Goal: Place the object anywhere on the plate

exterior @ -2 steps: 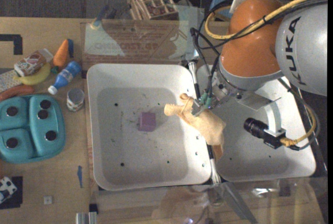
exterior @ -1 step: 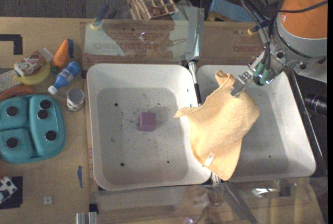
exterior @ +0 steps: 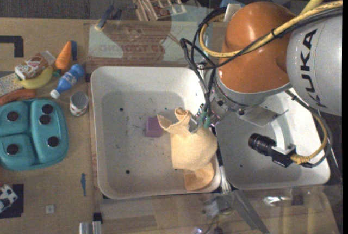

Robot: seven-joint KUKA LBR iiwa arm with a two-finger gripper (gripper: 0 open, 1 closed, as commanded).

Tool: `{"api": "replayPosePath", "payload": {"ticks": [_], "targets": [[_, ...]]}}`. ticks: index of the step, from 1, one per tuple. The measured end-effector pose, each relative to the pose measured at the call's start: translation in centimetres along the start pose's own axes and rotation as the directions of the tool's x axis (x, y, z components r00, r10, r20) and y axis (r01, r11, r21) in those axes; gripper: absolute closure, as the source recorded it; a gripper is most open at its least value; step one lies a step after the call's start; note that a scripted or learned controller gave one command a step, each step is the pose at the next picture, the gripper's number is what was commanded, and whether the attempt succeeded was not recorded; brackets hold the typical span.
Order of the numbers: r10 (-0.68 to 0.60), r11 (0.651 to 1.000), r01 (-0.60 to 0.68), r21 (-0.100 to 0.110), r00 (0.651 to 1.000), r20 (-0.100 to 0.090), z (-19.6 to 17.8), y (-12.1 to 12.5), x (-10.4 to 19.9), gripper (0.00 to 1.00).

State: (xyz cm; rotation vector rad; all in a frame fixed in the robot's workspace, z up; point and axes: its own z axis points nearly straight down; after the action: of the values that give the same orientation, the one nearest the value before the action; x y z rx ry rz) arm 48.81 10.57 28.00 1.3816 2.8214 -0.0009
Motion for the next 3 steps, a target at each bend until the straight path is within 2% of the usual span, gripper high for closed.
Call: {"api": "replayPosePath", "payload": {"ticks": [1, 2, 3], "targets": [[0.132, 0.991, -0.132, -0.003, 0.991, 0.003, -15.6, -8.0, -9.0, 1.0], [0.141, 0.99, -0.141, -0.004, 0.99, 0.002, -15.5, 1.8, 1.6, 1.0], [0.14, 0.99, -0.14, -0.005, 0.99, 0.002, -15.5, 1.8, 1.6, 0.0]]}}
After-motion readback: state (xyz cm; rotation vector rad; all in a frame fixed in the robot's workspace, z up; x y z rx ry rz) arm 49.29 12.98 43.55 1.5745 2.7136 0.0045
